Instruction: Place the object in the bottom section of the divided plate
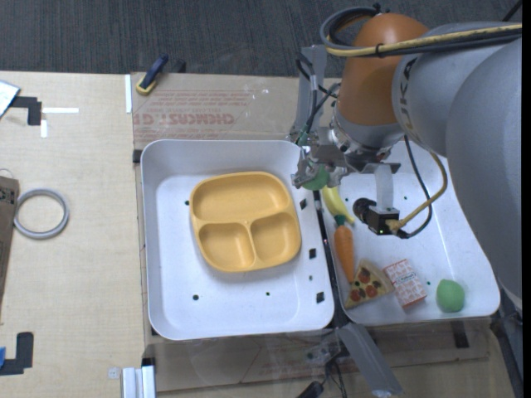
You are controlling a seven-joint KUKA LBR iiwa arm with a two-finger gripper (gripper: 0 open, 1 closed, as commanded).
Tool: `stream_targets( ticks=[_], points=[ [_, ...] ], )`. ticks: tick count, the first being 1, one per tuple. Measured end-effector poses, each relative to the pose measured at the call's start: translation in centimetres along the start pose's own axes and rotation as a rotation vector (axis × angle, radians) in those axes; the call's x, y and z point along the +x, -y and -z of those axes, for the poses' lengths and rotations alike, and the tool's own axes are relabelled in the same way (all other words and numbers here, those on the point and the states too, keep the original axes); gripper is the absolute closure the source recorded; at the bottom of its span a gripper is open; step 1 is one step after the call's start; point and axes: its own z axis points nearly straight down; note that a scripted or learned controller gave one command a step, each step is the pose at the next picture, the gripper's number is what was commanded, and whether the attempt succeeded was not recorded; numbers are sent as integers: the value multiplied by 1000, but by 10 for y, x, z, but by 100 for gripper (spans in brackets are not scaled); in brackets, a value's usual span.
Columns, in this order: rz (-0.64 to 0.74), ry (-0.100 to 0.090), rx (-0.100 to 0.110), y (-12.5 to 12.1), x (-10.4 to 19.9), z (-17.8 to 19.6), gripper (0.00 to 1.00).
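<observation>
pizza slice (367,284) lowest, banana (336,203) seemingly just below fingers (309,175)

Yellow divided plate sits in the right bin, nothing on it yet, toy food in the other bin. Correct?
Wrong bin. The camera view shows the yellow divided plate in the left bin, nothing on it yet. The toy food, such as the carrot and pizza slice, lies in the right bin.

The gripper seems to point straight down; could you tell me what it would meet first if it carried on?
Most likely the banana, whose yellow body shows just beside the gripper near the right bin wall. Depth is unclear, so it could instead strike the bins' shared rim.
</observation>
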Motion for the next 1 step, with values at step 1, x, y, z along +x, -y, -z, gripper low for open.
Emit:
stream_targets(
  ticks=[1],
  points=[
    [57,1,-3,10,1,68,100]
  ],
)
